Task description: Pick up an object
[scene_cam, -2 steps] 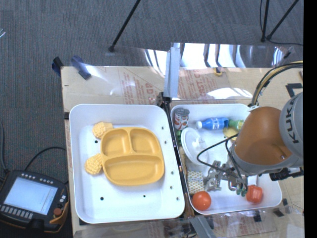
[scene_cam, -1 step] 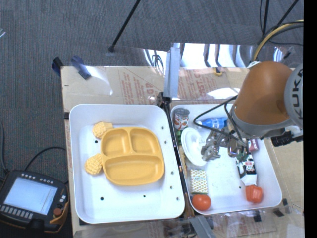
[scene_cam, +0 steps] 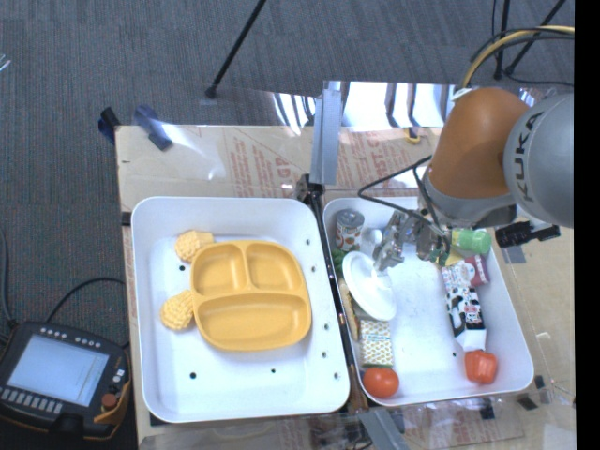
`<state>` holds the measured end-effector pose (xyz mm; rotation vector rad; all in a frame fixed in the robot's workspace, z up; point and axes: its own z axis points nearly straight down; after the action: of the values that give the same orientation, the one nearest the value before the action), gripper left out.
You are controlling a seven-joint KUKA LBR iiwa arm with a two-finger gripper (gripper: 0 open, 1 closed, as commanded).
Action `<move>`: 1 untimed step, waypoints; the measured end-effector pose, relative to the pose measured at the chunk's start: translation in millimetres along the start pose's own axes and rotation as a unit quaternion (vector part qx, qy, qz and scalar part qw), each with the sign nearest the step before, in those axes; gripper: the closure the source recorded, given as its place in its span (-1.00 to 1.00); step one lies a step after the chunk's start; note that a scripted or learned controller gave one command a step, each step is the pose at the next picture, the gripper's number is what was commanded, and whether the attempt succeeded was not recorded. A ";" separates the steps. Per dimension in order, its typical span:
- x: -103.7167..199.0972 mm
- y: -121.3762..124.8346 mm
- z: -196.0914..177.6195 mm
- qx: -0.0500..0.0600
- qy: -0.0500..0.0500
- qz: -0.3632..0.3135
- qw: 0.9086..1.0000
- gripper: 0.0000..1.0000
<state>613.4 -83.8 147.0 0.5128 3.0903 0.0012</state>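
Claw: the claw (scene_cam: 405,242) is seen low in the right bin (scene_cam: 511,293), at the end of the arm (scene_cam: 506,157) that reaches in from the right. Nothing is seen held in it. Whether it is released or clenched cannot be told.

Thing to pick: no one thing is named. The white dish (scene_cam: 368,286) is judged the likely one, as it lies nearest.

Where it is: the dish is found on the left side of the right bin, just beside the claw.

Which way: the dish lies below and a little left of the claw in the camera view. Its long way runs from upper left to lower right.

Other things: a small can (scene_cam: 349,225) is seen near the top. A milk carton (scene_cam: 463,306), a green bottle (scene_cam: 472,242), a tomato (scene_cam: 380,382) and a red pepper (scene_cam: 480,367) are spread around.

Left bin: a yellow tray (scene_cam: 249,294) is kept in the left bin (scene_cam: 155,345), well apart from the claw.

Next move: a short drop toward the dish is likely needed.
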 end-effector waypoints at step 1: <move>-41.9 -54.6 -77.2 0.001 -0.002 0.027 1.000 1.00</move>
<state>634.6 -148.9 224.4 0.5957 3.0709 -0.0015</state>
